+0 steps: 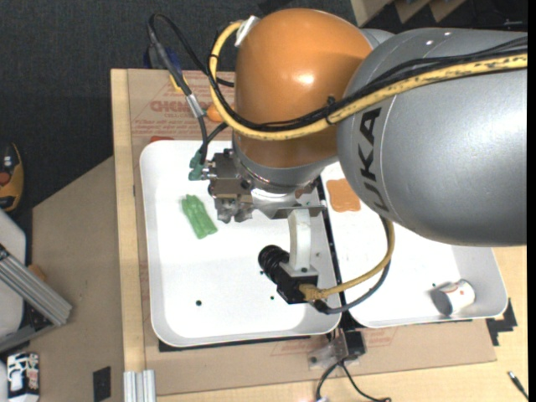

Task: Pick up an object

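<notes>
A green ridged block (199,218) lies in the left white bin (167,308), toward its left side. The arm's orange band and grey wrist hang over the back right of that bin and hide what lies beneath. My gripper (228,198) shows as a grey metal block under the wrist, just right of the green block and slightly above it, apart from it. An orange flat piece (343,195) lies in the right bin (477,308) near the divider. A small white cylinder with a red end (453,296) rests at that bin's front right.
A black cable fitting (280,276) and a white bracket (300,241) hang from the wrist over the left bin's right part. Two tiny dark specks (198,302) lie on the left bin's floor. Cardboard (134,224) surrounds the bins.
</notes>
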Robot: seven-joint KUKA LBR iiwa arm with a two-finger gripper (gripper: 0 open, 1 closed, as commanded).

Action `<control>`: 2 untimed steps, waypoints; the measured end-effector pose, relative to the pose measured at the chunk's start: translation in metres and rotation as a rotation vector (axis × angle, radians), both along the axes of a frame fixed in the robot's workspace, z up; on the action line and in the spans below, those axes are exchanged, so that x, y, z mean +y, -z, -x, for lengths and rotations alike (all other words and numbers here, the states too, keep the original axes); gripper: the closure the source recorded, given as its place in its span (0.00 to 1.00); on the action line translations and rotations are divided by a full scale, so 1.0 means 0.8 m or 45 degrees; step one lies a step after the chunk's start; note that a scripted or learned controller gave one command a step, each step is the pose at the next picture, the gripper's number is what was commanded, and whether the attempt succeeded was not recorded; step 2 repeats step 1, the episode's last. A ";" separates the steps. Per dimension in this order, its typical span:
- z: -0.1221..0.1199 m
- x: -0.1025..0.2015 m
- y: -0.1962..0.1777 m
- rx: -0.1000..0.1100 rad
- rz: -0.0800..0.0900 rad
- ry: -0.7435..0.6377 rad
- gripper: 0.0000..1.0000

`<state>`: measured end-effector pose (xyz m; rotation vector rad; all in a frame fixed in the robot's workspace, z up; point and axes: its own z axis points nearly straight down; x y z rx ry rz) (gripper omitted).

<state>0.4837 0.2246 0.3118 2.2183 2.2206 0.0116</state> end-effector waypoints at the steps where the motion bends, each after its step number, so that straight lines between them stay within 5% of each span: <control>1: -0.030 0.000 -0.173 -0.013 -0.006 0.000 1.00; 2: -0.030 0.000 -0.173 -0.013 -0.006 0.000 1.00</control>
